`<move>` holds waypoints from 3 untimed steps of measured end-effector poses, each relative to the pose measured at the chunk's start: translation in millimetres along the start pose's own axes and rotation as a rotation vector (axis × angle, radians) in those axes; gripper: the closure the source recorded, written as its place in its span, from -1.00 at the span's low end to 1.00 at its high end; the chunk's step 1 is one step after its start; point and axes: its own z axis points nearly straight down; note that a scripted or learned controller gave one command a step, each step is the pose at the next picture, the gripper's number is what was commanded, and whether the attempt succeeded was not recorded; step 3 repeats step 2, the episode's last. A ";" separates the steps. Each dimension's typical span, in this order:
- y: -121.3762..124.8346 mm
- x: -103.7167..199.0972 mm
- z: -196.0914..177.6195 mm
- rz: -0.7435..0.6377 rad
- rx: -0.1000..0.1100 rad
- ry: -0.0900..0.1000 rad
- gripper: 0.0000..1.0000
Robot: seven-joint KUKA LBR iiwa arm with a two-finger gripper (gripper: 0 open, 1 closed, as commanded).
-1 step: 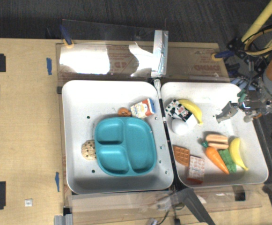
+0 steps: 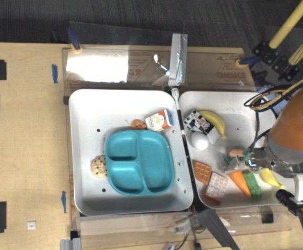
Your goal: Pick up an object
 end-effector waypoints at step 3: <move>-2.0 81.4 -119.0 0.167 0.002 0.003 1.00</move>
